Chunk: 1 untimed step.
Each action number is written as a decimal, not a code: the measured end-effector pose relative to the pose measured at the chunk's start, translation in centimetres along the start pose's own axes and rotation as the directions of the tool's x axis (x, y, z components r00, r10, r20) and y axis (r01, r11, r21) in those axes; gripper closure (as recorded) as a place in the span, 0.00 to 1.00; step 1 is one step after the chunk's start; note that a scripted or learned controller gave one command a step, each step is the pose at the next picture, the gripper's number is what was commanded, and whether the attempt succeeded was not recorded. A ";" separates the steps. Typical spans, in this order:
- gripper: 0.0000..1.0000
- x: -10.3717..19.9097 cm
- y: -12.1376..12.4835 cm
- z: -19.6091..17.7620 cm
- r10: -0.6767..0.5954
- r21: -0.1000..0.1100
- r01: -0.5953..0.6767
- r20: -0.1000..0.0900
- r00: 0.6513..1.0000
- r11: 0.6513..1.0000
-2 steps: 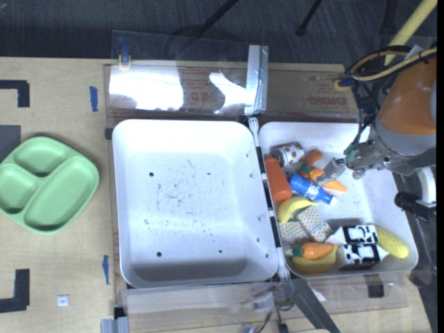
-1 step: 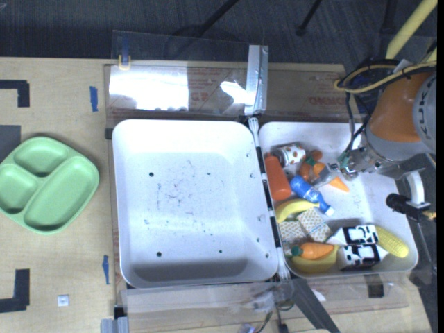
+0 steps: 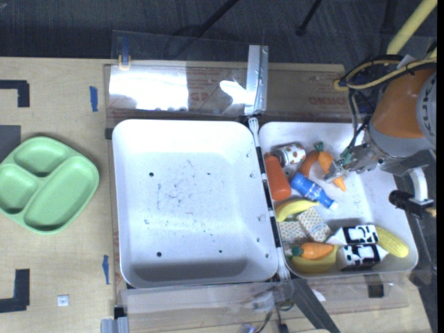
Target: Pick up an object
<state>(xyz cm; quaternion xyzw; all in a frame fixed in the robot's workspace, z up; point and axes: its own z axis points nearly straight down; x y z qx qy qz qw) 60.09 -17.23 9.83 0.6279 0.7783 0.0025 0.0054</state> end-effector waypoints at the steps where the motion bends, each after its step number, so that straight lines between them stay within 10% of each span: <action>1: 1.00 -0.5 2.4 -10.2 0.199 0.010 -0.199 -0.001 0.980 0.980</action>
